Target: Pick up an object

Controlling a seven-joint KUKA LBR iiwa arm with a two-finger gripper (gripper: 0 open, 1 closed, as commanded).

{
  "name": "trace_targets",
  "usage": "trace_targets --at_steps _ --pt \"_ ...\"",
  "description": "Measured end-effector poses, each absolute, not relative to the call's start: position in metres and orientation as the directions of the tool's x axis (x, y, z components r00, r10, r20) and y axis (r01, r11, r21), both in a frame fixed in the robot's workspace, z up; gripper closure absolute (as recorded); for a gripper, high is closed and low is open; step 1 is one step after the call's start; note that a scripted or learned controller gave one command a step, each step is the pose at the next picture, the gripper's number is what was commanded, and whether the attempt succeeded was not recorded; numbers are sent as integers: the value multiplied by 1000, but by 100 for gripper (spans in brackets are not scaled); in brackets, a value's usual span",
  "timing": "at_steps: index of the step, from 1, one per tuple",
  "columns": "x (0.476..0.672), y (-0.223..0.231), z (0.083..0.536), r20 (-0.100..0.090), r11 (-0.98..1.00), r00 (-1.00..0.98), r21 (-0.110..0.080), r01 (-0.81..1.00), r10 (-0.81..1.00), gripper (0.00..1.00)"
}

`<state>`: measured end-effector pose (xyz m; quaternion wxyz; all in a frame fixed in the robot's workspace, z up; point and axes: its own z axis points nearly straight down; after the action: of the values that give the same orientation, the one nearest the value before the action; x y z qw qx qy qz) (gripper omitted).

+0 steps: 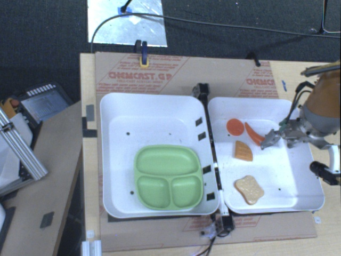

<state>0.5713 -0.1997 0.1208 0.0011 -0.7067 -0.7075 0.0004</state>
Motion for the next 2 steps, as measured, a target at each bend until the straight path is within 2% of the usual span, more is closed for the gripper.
trace_targets --at_steps 1,2 --pt "573 -201 135 -2 2 -2 4 1000 1000 100" --pt "572 -191 191 -2 4 -4 6 1000 1000 100"
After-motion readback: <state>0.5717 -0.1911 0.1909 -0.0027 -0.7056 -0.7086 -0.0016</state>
